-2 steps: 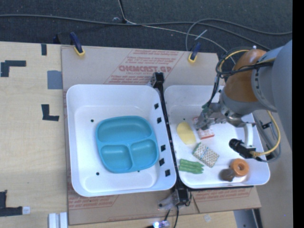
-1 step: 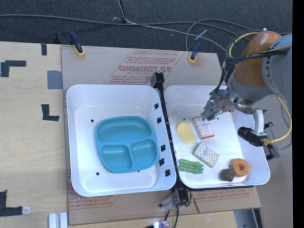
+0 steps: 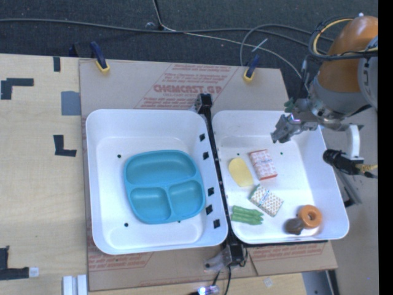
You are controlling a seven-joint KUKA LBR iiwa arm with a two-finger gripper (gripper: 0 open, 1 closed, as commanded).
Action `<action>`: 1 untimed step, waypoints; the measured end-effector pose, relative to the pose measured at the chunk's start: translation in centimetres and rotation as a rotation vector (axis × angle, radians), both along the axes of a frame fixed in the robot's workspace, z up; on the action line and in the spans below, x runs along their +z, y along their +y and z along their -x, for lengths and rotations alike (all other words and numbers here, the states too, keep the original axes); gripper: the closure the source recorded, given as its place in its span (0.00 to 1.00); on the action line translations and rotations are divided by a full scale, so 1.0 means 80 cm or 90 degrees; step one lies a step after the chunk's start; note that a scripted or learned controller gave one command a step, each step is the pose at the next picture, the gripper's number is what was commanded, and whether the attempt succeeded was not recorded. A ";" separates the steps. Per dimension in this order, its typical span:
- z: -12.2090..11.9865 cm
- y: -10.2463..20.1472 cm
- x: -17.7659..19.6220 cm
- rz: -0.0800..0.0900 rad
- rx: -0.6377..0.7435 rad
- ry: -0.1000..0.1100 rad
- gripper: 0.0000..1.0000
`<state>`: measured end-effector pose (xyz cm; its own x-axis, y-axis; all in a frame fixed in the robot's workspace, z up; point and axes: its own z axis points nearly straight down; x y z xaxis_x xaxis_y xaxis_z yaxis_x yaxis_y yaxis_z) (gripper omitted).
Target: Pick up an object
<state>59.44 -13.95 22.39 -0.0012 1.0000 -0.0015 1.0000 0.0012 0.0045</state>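
The right bin [image 3: 319,165] holds a yellow oval piece [image 3: 241,172], a red-and-white packet [image 3: 263,164], a patterned white packet [image 3: 266,200], a green bean pod [image 3: 247,215], an orange ring [image 3: 309,216] and a dark brown lump [image 3: 294,226]. My gripper [image 3: 284,131] hangs over the bin's far right part, above and to the right of the red-and-white packet. It touches none of the objects. Nothing shows between its fingertips.
The left bin [image 3: 101,165] holds a blue divided tray [image 3: 164,185]. A black divider [image 3: 210,158] runs between the bins. Cables cross the dark floor behind the bench. Two yellow clamps [image 3: 101,63] grip the cardboard's far edge.
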 end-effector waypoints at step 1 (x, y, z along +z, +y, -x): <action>-0.001 0.000 0.062 0.000 0.000 0.000 1.00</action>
